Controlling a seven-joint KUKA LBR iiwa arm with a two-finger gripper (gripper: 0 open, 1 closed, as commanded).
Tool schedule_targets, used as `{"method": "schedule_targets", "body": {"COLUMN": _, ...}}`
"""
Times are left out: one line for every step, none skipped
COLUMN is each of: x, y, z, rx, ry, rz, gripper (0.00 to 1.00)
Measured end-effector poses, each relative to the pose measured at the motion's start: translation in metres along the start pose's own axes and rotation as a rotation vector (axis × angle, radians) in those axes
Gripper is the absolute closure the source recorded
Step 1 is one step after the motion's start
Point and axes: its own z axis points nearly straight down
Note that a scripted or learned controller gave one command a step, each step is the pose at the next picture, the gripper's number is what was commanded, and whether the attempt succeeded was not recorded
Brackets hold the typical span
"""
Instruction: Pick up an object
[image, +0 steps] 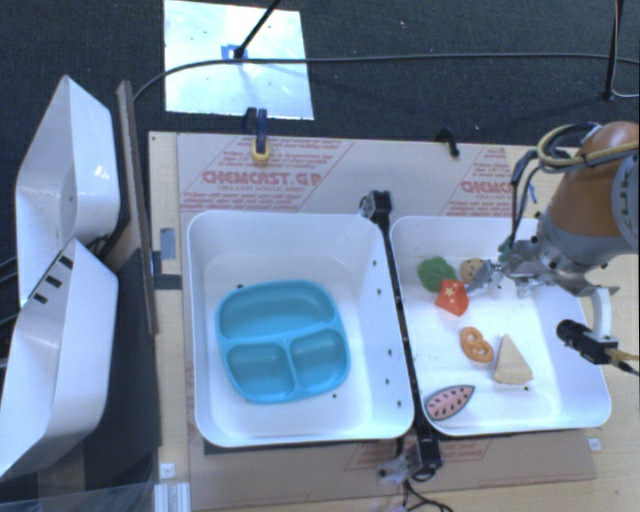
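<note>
The end effector (487, 276) was noted low in the right bin (585, 405), grip state indeterminable, with the red block (452, 297) just left and below it.

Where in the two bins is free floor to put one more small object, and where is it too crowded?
Left bin: bare floor rings the blue divided tray, widest behind it. Right bin: free strip along the near wall right of the watermelon slice. Crowded: the far part, with the gripper, green piece and red piece.
</note>
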Motion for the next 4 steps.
{"method": "schedule_targets", "body": {"x": 0.000, "y": -0.001, "z": 0.052, "rx": 0.000, "ry": 0.000, "rz": 0.000, "gripper": 0.00}}
{"method": "schedule_targets", "body": {"x": 0.000, "y": 0.001, "z": 0.039, "rx": -0.005, "ry": -0.001, "rz": 0.000, "gripper": 1.00}}
{"method": "schedule_targets", "body": {"x": 0.005, "y": -0.001, "z": -0.005, "rx": -0.007, "ry": -0.001, "rz": -0.001, "gripper": 1.00}}
{"method": "schedule_targets", "body": {"x": 0.013, "y": -0.001, "z": -0.063, "rx": -0.007, "ry": -0.001, "rz": -0.001, "gripper": 1.00}}
